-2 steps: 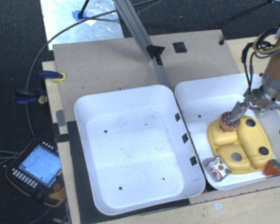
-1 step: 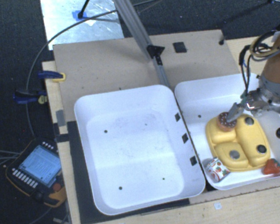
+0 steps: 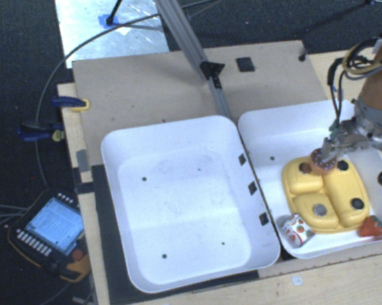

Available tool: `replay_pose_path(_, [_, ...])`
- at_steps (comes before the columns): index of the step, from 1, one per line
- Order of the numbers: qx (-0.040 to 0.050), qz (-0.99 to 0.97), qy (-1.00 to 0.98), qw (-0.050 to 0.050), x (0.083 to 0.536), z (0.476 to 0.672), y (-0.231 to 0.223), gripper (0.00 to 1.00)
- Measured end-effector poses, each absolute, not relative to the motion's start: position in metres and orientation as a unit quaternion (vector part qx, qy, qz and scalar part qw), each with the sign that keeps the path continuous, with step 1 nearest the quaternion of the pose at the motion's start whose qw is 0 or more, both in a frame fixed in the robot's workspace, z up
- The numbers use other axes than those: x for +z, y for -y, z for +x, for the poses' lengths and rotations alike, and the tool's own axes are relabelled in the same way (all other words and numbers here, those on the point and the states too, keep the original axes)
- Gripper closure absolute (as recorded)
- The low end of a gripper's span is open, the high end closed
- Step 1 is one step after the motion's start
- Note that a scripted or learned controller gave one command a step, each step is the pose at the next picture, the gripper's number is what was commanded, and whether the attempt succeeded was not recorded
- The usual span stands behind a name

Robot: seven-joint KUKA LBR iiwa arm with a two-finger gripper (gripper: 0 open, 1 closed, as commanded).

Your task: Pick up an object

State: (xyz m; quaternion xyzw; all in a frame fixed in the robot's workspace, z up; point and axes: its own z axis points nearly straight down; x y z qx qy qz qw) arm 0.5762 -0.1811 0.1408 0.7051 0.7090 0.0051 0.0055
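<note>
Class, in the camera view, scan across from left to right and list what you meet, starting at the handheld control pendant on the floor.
Control pendant → left bin → small red-and-white object → yellow toy → red strawberry-like object. The tool hangs over the yellow toy's upper edge, so I leave it out of the order.

Bench (image 3: 166,87): bare brown board top. Two shallow white bins sat directly on it, side by side, touching: left bin (image 3: 140,264), right bin (image 3: 273,124). Small dark square (image 3: 245,64) lay near far edge, beside slanted grey pole (image 3: 182,31).
</note>
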Motion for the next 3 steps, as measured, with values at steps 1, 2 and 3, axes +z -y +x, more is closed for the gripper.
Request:
replay_pose_path(1, [0.0014, 0.706, -0.709, 0.003, 0.191, 0.568, 0.181, 1.0])
replay_pose_path(2, [0.0011, 0.705, -0.709, 0.002, 0.212, 0.57, 0.181, 1.0])
replay_pose_path(3, [0.0009, 0.704, -0.71, -0.001, 0.206, 0.561, 0.121, 1.0])
